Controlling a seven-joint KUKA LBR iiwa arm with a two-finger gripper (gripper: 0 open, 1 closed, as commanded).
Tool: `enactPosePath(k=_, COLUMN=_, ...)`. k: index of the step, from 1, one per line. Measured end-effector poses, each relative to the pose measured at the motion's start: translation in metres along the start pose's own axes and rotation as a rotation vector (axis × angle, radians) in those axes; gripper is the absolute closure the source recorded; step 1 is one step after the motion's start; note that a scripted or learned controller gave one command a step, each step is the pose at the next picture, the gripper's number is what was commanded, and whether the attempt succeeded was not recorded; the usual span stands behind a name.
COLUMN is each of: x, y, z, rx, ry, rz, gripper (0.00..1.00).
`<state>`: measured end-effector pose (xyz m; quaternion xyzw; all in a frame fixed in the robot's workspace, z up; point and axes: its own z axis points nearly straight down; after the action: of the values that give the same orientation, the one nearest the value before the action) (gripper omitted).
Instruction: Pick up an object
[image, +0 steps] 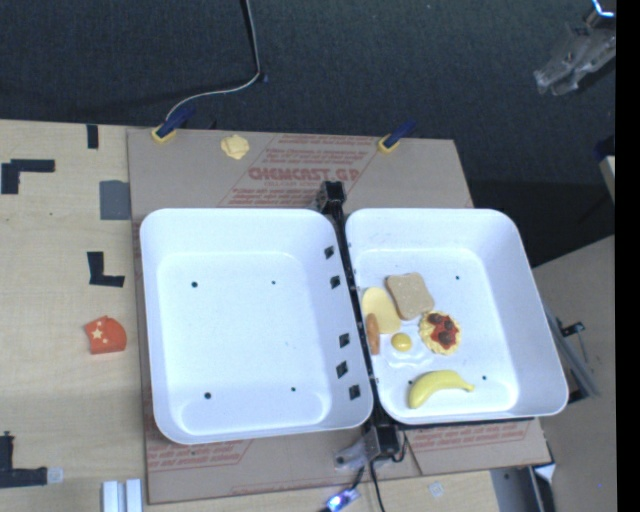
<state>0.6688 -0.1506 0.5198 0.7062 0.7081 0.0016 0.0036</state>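
- Looking down at the counter (60, 300), two white bins sit side by side on a cardboard sheet, touching along the middle.
- The right bin (500, 250) has all the toy food, clustered toward its left and front part: a brown bread slice (410, 295), a pale yellow piece (379, 307) just left of it, a small orange sausage-looking thing (373, 333) right by the divider, a little yellow round piece (401, 343), a pizza-ish piece with red topping (441, 332), and a banana (437, 387) lying near the front wall.
- Nothing's lifted, all of it lies on the bin floor.
- The left bin (170, 240) is next door.
- The gripper (572, 62) is way up in the top right corner over the dark floor, well apart from both bins. Too blurry there, so can't tell how it's set.
- An orange-red toy (106, 335) sits out on the counter left of the bins, and a small yellow lump (235, 147) lies on the cardboard behind them.
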Motion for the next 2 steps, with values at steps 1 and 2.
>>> enactPosePath(k=1, x=-0.077, y=-0.001, z=-0.015, rx=0.006, ry=-0.001, rz=0.008, gripper=1.0)
enactPosePath(k=2, x=-0.026, y=-0.055, z=0.109, rx=0.022, ry=0.008, rz=0.001, gripper=1.0)
